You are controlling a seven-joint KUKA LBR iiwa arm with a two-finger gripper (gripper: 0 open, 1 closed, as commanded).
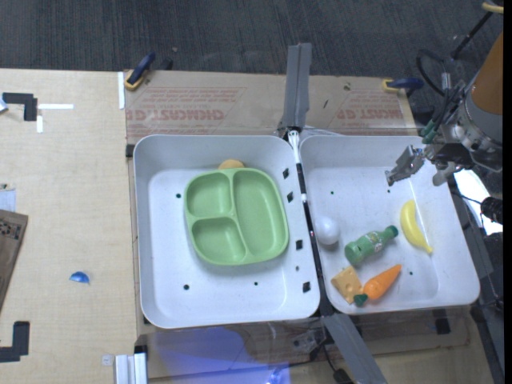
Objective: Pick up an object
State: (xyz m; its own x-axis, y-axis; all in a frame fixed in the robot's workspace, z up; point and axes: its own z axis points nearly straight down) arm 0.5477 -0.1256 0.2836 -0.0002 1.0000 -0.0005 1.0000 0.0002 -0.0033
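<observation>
While apparently parted and empty, gripper (418, 166) above right bin (352, 166), beyond banana (414, 225).

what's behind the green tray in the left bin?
A small yellow-orange object pokes out past the far rim of the green tray. Just its top edge shows; the tray covers the rest, so I can't identify it. All three tray compartments look bare.

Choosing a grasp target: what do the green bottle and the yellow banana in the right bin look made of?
Small green bottle: likely smooth moulded plastic, with a label band and faint sheen. Curved yellow banana: probably plastic or rubber toy food, judging by its uniform colour and matte look. Neither is certain from this view.
</observation>
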